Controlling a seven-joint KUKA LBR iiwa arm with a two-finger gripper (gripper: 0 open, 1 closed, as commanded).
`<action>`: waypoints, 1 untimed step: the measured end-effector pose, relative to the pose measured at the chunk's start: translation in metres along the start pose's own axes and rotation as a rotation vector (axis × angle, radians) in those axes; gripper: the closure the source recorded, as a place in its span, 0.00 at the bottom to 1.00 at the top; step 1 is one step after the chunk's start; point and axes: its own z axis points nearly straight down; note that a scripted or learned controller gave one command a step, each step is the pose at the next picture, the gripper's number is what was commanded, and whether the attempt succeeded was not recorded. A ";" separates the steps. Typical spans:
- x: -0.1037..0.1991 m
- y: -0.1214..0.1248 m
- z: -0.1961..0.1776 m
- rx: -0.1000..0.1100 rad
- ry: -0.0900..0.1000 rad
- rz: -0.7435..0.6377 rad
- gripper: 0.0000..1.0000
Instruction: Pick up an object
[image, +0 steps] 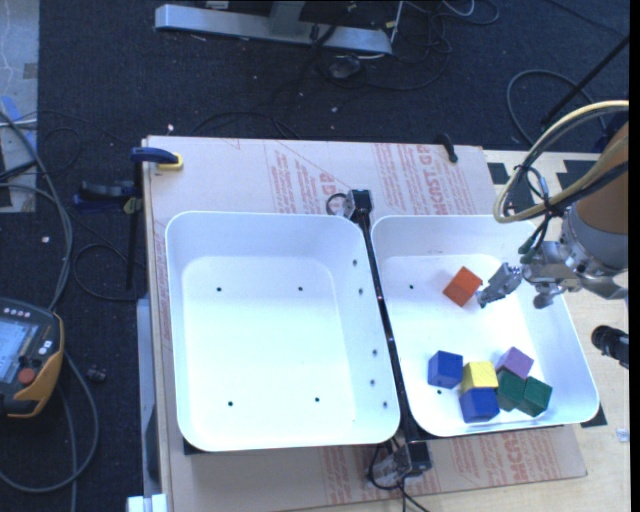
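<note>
While arm reached in from right, gripper hung over right bin, just beside orange block; finger spread unreadable, nothing seen held. Blue, yellow, purple and green blocks crowded near front rim. Left bin sat alongside.

This is a robotics lab or test bench. Two shallow white bins sit side by side on a bare fibreboard sheet printed with red lettering, laid over dark carpet. Loose black cables trail across the floor, a handheld teach pendant lies at the left, and a clamp grips the board's corner.
</note>
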 end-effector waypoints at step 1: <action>-0.014 0.066 0.128 -0.005 0.002 -0.007 0.00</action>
